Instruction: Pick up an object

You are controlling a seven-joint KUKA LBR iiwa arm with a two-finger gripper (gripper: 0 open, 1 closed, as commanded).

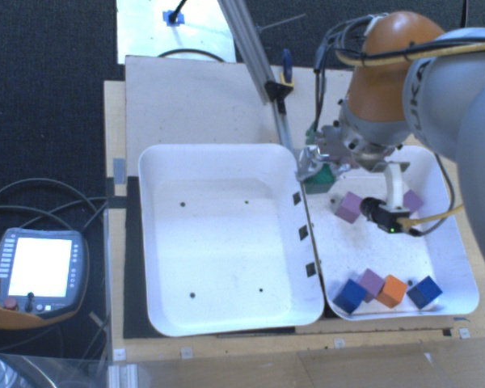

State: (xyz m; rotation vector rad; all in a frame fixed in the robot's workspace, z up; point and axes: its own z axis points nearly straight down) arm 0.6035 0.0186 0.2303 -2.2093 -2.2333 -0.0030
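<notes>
Green block (318, 178) sat directly under the gripper (314, 162), in the far corner of the right bin (347, 253), on the view's left, against the wall it shares with the left bin (218, 241). The gripper's metal covered the block's upper part and its lower edge stuck out toward the camera. Touching or just apart: couldn't tell from this angle. Gripper open or closed: couldn't tell either (wrist body blocked the tip), so no claim that it held anything.

Look of the block: dark teal-green, matte, small, angular. Only a wedge of it was visible, so full shape unclear.

Rest of the right bin: purple cube (349, 207) near the block, toward the near side and a bit right. Second purple cube (412, 202) further right, by the right wall. Along the near wall sat a row: blue cube (352, 295), pale purple cube (372, 282), orange cube (392, 290), second blue cube (424, 291). The first three were touching or close to it, the last just apart. That row was well apart from the gripper.

Grey arm (461, 87) with its orange band (388, 39) hung over the bin's far edge
</notes>
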